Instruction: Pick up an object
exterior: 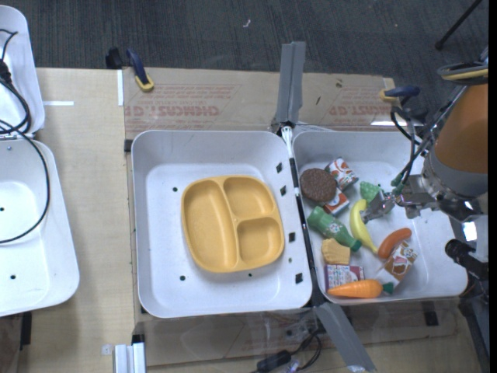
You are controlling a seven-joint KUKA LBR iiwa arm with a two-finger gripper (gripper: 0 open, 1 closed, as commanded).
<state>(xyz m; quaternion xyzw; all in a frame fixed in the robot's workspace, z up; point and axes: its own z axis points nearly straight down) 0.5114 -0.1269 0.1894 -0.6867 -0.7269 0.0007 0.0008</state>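
While the gripper [378,207] was poised low in the right bin [443,282] beside the banana [359,225], its opening could not be told, nothing was seen held, and the pick was judged undone.

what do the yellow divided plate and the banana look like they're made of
The yellow divided plate looks like moulded plastic with a matte finish: uniform colour, soft rounded compartment edges. The banana is probably toy plastic too: smooth, evenly bright yellow, faintly glossy, though real fruit cannot be ruled out.
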